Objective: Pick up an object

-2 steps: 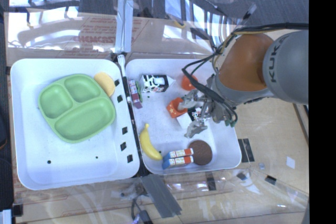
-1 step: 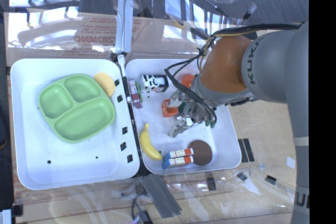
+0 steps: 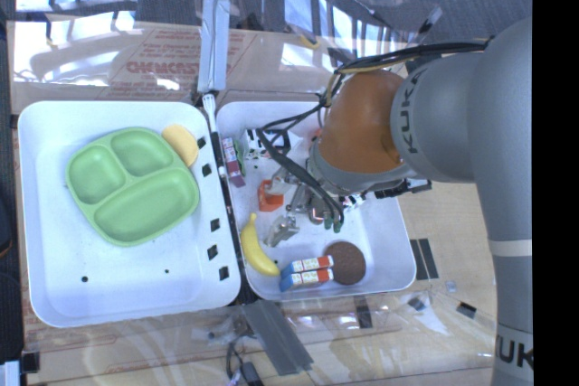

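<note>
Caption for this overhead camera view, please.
Grey KUKA arm's gripper lowered into the right white bin near a yellow banana; green divided plate in left white bin.

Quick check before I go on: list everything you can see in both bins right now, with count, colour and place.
bins: 2, white, side by side on the bench
divided plate: 1, green, left bin
yellow piece: 1, yellow, left bin, touching the plate's upper right rim
banana: 1, yellow, right bin, lower left
round brown object: 1, brown, right bin, near front wall
small box: 1, orange, white and blue, beside the brown object
orange item: 1, orange, right bin, centre left
arm: 1, grey with orange band
gripper: 1, low in the right bin
</note>
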Controlling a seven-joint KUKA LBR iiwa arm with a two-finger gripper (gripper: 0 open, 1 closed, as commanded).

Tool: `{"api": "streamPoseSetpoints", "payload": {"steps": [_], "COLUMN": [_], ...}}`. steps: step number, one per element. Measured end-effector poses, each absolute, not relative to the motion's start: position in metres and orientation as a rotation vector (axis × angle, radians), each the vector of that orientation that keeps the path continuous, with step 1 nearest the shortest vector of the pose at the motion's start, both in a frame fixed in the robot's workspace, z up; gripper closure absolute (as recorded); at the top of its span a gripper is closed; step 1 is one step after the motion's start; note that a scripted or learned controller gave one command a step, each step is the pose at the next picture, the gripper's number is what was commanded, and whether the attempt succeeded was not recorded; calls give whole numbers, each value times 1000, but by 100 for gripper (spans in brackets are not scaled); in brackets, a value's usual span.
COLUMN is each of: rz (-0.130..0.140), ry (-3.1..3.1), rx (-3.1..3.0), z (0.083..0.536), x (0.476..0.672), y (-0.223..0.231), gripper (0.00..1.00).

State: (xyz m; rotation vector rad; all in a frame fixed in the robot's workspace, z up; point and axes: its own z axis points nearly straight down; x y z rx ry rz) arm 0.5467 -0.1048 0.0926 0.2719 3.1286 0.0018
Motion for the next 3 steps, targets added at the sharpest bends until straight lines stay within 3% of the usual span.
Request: {"api": "streamPoseSetpoints", "payload": {"steps": [1, 2, 3], "rz": [-7, -3, -4], "ry": [3108, 3103, 3027], "rx": [458, 476, 844], "z": [93, 93, 93], "x": [546, 583, 578], "y": [-95, -92, -101], "gripper": [0, 0, 0]}}
